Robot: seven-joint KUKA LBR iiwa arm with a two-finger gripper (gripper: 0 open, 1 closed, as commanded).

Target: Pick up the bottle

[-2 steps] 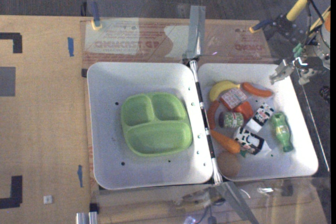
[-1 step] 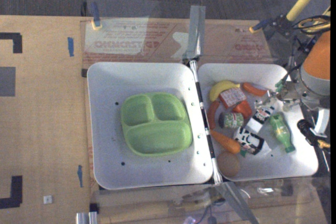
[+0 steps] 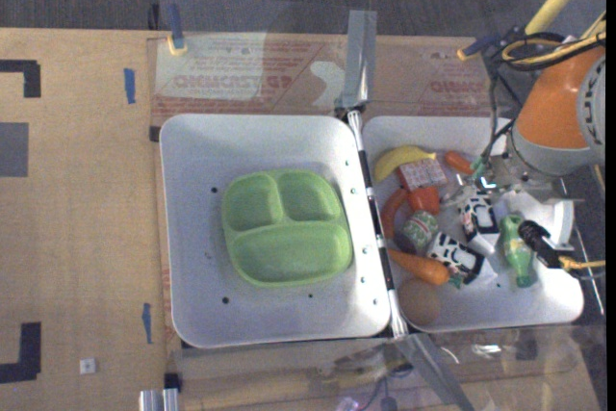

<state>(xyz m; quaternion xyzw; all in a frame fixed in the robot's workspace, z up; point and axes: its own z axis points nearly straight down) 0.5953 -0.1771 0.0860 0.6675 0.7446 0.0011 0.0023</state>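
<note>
Green divided plate (image 3: 286, 228) sits alone in the left bin (image 3: 192, 168). In the right bin (image 3: 549, 303), a clutter: banana (image 3: 399, 159), carrot (image 3: 419, 267), cow-patterned toys (image 3: 452, 253). The green bottle (image 3: 520, 255) lies right of them, long axis running near-to-far, dark cap (image 3: 507, 228) at the far end. The end effector (image 3: 491, 183) hovers beside it; grip state, cannot tell. Risk, I'd say: closing on a cow-patterned toy, so crowded is it.
</note>
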